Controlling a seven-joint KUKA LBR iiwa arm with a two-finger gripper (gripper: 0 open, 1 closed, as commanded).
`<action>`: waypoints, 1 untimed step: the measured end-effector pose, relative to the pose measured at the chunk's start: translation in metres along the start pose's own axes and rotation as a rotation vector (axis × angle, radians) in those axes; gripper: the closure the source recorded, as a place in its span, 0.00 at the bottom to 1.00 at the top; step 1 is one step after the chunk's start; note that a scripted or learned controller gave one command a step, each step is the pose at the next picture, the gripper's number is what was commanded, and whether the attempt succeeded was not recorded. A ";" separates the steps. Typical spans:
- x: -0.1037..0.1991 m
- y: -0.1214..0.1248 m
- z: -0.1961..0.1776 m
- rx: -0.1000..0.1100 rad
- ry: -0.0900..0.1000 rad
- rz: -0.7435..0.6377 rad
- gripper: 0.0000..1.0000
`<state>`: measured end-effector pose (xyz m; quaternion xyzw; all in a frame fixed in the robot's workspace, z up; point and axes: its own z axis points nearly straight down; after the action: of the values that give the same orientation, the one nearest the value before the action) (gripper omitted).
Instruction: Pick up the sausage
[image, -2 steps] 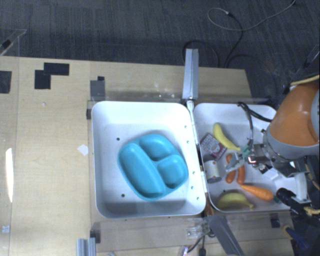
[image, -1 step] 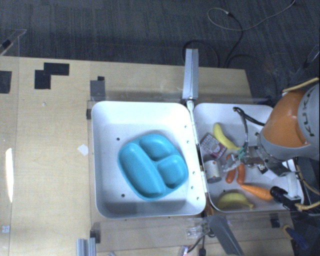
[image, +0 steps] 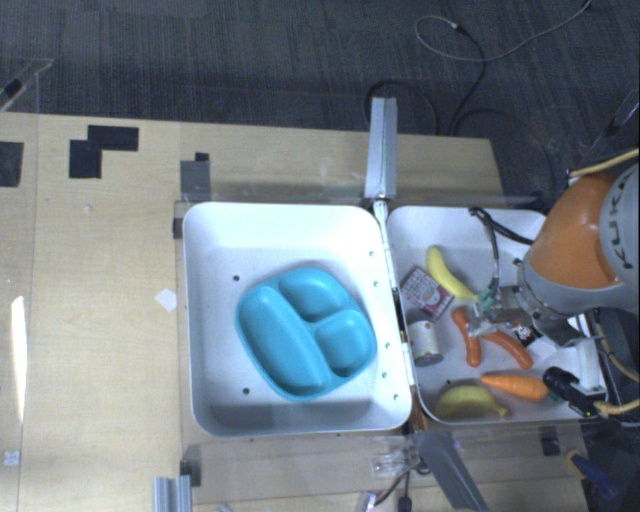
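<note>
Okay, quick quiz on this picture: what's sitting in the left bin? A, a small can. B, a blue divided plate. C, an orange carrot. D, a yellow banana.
B: the blue divided plate lies alone in the left bin, while the banana, carrot and can are all in the right bin.

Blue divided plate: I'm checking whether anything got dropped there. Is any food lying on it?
No, the blue divided plate in the left bin has bare compartments; the sausage lies in the right bin.
</note>
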<state>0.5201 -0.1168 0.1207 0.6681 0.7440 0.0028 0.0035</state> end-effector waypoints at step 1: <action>0.000 0.000 0.000 0.000 0.000 0.000 0.00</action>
<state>0.5200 -0.1168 0.1207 0.6682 0.7439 0.0028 0.0034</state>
